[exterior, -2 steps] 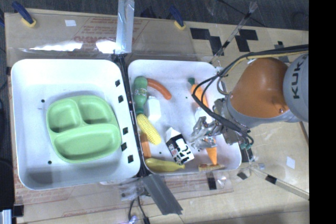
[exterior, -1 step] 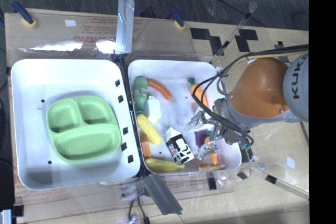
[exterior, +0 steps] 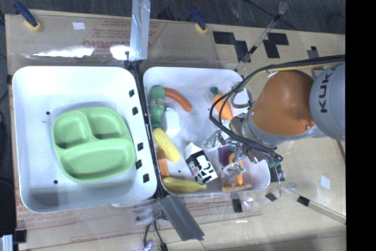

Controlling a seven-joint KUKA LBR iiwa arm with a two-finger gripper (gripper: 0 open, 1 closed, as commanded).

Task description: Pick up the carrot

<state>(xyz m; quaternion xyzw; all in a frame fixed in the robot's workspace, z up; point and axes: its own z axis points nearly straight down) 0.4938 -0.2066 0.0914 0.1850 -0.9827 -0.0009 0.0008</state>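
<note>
Two bins on my worktop; the carrot (exterior: 178,99) lies at ten o'clock in the right bin (exterior: 194,74), while the fingers (exterior: 234,164) hover at five o'clock, state I cannot tell; next, I judge, travel toward it

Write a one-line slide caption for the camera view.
KUKA arm reaches into the right bin of toy food, gripper low near the front wall; a green divided plate sits in the left bin.
</note>
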